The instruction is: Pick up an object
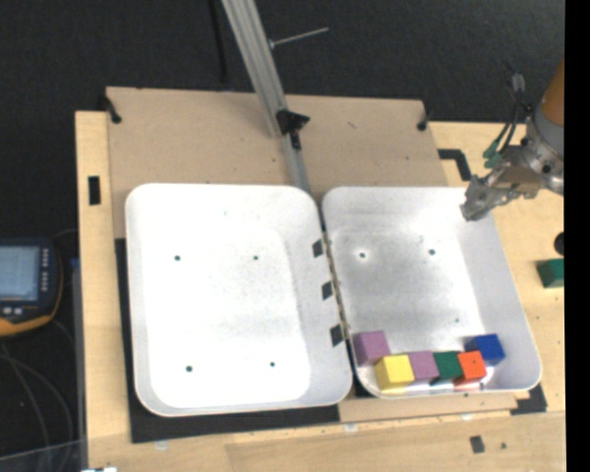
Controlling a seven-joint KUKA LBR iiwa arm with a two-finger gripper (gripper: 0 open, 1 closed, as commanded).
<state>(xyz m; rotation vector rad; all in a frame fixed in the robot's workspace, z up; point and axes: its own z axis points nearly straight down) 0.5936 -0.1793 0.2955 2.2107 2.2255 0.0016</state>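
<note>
Blocks [428,364] crowd the right bin's [413,264] near edge; gripper [477,205] hovers at its far-right corner, finger state indeterminable. Approach step: descend onto one block.

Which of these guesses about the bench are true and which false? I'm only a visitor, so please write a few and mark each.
1. The blocks lie in the right bin. True.
2. The blocks are spread evenly over that bin. False: they crowd along its near edge, from the purple block to the blue block.
3. The gripper is above the bin's far right corner, away from the blocks. True.
4. The yellow block lies in the left bin. False: it lies in the right bin, beside the purple one.
5. An orange block lies next to a green block. True.
</note>
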